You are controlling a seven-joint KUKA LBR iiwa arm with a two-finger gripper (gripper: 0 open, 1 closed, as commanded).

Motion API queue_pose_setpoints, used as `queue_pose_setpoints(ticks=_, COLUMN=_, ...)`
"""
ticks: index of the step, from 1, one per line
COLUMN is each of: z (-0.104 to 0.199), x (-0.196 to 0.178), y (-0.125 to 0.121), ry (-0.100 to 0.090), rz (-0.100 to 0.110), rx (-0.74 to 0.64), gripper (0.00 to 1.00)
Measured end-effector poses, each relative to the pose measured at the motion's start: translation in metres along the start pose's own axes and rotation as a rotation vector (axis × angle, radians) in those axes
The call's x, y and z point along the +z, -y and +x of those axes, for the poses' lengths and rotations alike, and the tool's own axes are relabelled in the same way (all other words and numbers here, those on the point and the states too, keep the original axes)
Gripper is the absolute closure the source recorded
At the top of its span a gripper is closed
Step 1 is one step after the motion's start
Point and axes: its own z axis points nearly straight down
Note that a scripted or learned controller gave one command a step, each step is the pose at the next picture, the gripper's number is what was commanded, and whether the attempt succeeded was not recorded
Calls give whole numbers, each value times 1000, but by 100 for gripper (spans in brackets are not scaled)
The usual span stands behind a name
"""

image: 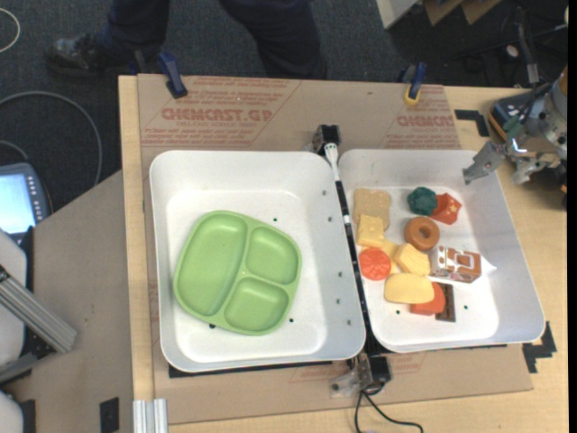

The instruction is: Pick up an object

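Two shallow white bins sit side by side on a cardboard-covered bench.

Left bin (171,188): holds a light green divided plate (237,271) with three compartments, lying flat near the bin's middle, slightly toward the left wall.

Right bin (509,269): a cluster of small toy-food pieces gathered in its left and middle part.
- Tan bread-like slice (372,203) at the cluster's top left, near the divider between the bins.
- Pale yellow cheese-like block (371,232) just below it, touching or overlapping it.
- Dark green round piece (421,199) at the top, with a red piece (447,208) just beside it on the right.
- Brown doughnut (422,234) below the green piece, in the cluster's middle.
- Orange-red round piece (375,263) at lower left.
- Yellow wedge (413,260) between the round piece and the doughnut.
- Larger yellow rounded piece (408,288) at the bottom.
- Red and dark flat piece (436,303) partly under it, at lower right.
- Small white and brown printed packet (458,264) on the right side of the cluster.

Gripper (478,171): at the upper right corner of the right bin, above the bin's far right rim, well apart from the cluster. One grey finger points down and left toward the bin. Jaws: cannot tell whether apart or together from this angle. Nothing visible between them.

Two clamps, one blue (171,72) and one yellow (415,83), grip the far edge of the cardboard.
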Motion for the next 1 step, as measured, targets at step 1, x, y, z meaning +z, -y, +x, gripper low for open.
queue_pose_setpoints(ticks=1, z=51, x=143, y=43, ry=-8, rz=13, rx=-1, gripper=0)
